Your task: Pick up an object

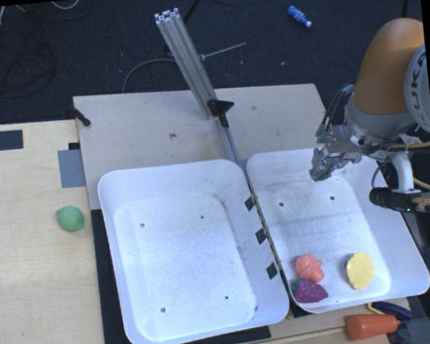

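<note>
Partial lettering, apparently "UK", was legible on the arm (pixel 399 72) at the right edge; the rest was cut off. The gripper (pixel 323 165) hung over the upper part of the right bin (pixel 310 203), angled down and leftward from the orange-banded wrist. Whether it was released or clenched could not be told. Nothing was seen in its grasp. An orange-pink object (pixel 309 266), a purple object (pixel 311 292) touching it and a yellow object (pixel 360 270) lay near that bin's lower edge, well apart from the gripper. A green ball (pixel 70 218) rested on the bench, left of the left bin (pixel 185 254).
</note>
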Action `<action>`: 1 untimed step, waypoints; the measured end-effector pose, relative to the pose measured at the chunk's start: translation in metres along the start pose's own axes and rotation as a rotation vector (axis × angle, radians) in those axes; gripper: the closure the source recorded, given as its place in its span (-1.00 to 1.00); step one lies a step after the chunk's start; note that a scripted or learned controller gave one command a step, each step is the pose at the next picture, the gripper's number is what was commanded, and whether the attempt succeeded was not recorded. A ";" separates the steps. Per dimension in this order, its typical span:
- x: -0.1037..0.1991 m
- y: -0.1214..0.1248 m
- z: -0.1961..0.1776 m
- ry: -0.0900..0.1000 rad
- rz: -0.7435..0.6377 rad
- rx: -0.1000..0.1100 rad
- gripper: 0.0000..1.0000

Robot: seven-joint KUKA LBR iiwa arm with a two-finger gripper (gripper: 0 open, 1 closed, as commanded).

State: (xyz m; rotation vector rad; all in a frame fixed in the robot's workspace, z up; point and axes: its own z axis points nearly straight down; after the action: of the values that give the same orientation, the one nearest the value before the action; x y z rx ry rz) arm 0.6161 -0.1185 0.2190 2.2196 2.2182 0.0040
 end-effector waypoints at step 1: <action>-0.001 0.001 -0.052 0.000 0.000 0.000 1.00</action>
State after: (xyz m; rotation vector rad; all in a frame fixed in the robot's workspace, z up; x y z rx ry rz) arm 0.6167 -0.1191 0.2714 2.2198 2.2182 0.0041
